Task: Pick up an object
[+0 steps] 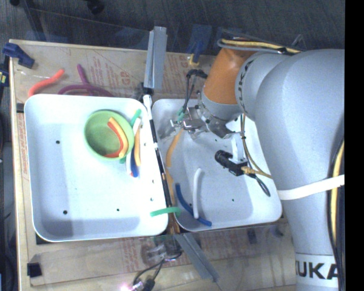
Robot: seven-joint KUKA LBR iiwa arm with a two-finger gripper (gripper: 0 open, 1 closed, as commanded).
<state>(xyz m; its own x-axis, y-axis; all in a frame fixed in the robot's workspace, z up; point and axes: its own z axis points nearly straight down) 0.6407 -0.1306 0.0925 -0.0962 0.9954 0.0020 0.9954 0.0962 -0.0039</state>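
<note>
Plywood is showing all round the two white bins, with dark carpet beyond the bench and a few loose rubbery strips, orange [47, 82] and purple [85, 88], lying on the wood far off to the left of the claw. The grey arm [291, 138] is reaching in from the right, its orange band [221, 77] sitting just above the wrist, and the claw [183, 123] is hanging low over the upper left corner of the right bin [264, 208]; I cannot tell how it is set, since the wrist is covering it. Just below the claw an orange strip [173, 147] is running along the bin's left wall. Further below it a white strip [197, 190] is lying beside a blue one [188, 206]. Left of the claw, in the other bin [79, 217], a green bowl [103, 135] is holding orange and yellow strips [119, 132]. A green strip [165, 211] is bridging the two rims well below the claw.
</note>
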